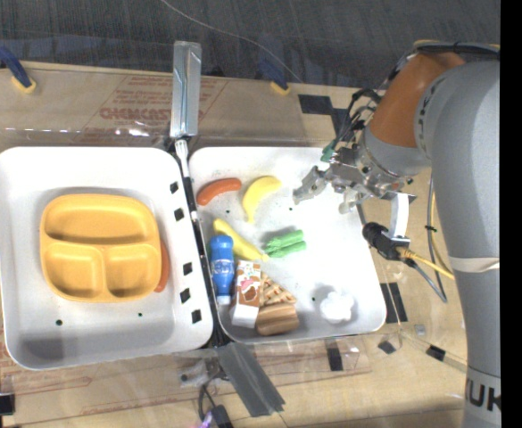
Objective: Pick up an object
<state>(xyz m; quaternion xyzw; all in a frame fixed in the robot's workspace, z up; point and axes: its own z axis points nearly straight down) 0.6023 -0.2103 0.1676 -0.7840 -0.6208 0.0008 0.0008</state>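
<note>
In the right bin [359,315], two bananas [259,193], one hot dog [219,189] and one blue bottle [222,267] are seen; the gripper [325,191] is spread, nothing held.

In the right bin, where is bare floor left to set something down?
Bare floor in the right bin lies between the green object and the white ball, under the hand. Its left side is crowded: bottle, bananas, sausage.

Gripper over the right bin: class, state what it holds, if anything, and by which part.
Nothing. The gripper hangs open above bare bin floor, right of the banana.
</note>
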